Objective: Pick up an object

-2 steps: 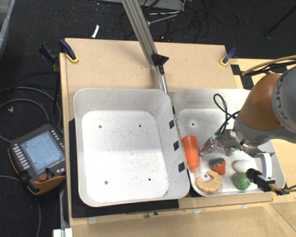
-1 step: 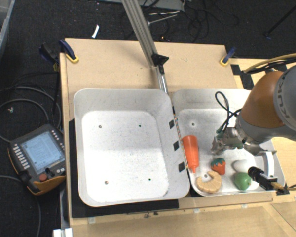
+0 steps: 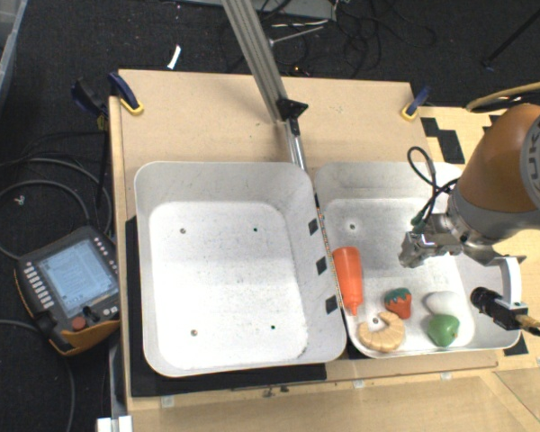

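The carrot [image 3: 348, 277], an orange tapered stick w/ a paler tip, lies along the right bin's [image 3: 369, 192] left wall, at about 8 o'clock from the tool [image 3: 418, 247]. It's probably a light, stiff, slick plastic toy (judging by sheen), so grip across its thick middle. Can't tell whether the tool is grasping anything.

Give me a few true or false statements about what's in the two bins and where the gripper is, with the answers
1. The carrot lies in the right bin. True.
2. The green object sits in the left bin. False: it is in the right bin, near its front edge.
3. The gripper is over the right bin. True.
4. The gripper is over the strawberry. False: it is farther back, apart from the strawberry.
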Motion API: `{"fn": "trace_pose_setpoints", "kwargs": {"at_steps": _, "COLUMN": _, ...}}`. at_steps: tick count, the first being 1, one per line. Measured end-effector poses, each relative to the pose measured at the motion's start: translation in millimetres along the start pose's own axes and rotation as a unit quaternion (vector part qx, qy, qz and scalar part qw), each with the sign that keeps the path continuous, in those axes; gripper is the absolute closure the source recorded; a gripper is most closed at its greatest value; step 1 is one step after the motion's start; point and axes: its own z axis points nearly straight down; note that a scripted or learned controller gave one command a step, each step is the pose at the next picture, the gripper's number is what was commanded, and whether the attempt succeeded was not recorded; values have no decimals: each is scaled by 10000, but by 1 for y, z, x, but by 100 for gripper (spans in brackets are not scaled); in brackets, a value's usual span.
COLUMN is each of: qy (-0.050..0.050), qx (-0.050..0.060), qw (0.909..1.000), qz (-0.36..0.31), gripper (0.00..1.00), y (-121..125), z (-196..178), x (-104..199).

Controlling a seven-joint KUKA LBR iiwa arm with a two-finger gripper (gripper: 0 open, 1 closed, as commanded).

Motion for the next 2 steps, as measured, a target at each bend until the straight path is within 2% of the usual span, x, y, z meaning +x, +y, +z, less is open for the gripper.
{"fn": "trace_pose_setpoints", "kwargs": {"at_steps": 1, "qy": 2, "qx": 1, "qw": 10000, "qz": -8, "gripper": 100, "y": 4, "z": -43, "x": 3}}
{"fn": "trace_pose_setpoints", "kwargs": {"at_steps": 2, "qy": -4, "qx": -7, "qw": 10000, "qz": -2, "gripper": 100, "y": 3, "z": -95, "x": -7}}
